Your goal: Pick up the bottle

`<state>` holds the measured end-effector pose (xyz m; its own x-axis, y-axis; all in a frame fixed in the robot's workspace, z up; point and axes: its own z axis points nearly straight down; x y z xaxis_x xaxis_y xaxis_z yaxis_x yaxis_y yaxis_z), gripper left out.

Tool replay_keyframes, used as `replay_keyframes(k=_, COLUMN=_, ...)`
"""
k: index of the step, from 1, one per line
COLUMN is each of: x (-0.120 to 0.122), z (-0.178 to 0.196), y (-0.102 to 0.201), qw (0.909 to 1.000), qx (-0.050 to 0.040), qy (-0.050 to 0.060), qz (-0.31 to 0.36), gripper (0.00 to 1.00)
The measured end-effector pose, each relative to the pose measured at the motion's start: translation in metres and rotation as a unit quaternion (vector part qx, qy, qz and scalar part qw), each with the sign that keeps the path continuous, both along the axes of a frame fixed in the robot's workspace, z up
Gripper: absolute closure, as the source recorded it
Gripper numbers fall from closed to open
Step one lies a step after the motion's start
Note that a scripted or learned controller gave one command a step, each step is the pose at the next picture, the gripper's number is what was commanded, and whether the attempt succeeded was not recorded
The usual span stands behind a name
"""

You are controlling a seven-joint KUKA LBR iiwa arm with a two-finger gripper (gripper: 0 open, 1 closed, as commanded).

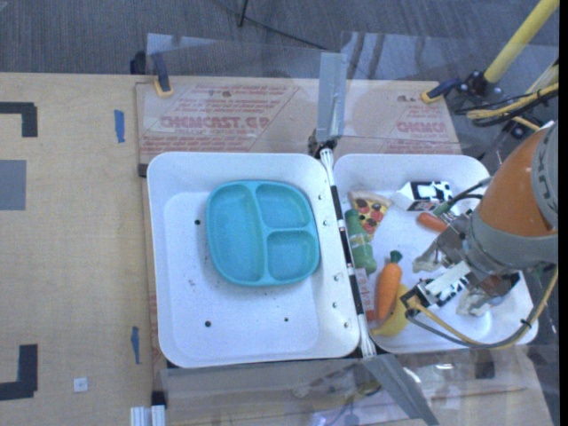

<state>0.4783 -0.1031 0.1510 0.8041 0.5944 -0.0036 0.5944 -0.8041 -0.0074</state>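
Bench, seen from above at a slant; two shallow white bins side by side.

Left bin (177, 264): holds one turquoise divided plate (263, 232), three compartments, lying flat toward the far half of the bin, nothing on it.

Right bin (461, 163): holds several small items.
- Bottle (359, 243): green, lying on its side along the bin's left wall, its length running far to near. Well apart from the gripper.
- Pizza slice toy (370, 211): just far-right of the bottle, near its far end.
- Carrot (388, 286): orange with a green top, lying to the right of the bottle's near end, top pointing far.
- Banana (393, 320): yellow, at the near end of the carrot, touching or just beside it.
- Black-and-white patterned object (429, 192): at the far side of the bin.
- Small orange-red item (431, 222): just near of that object, partly hidden by the arm.

Arm (524, 198): grey with orange band, reaching in from the right over the right bin's right half.

Gripper (453, 287): low over the near-right part of the right bin, right of the carrot. How far its jaws are parted cannot be told; nothing is seen held in it.
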Motion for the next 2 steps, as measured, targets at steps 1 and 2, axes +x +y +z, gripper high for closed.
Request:
replay_keyframes(k=1, x=0.004, z=-0.061, y=-0.024, qw=0.977, qx=0.001, qy=-0.006, qz=-0.213, gripper=0.0)
replay_keyframes(k=2, x=0.0, z=-0.039, y=-0.016, qw=0.9942, qx=-0.002, qy=-0.002, qz=-0.108, gripper=0.0)
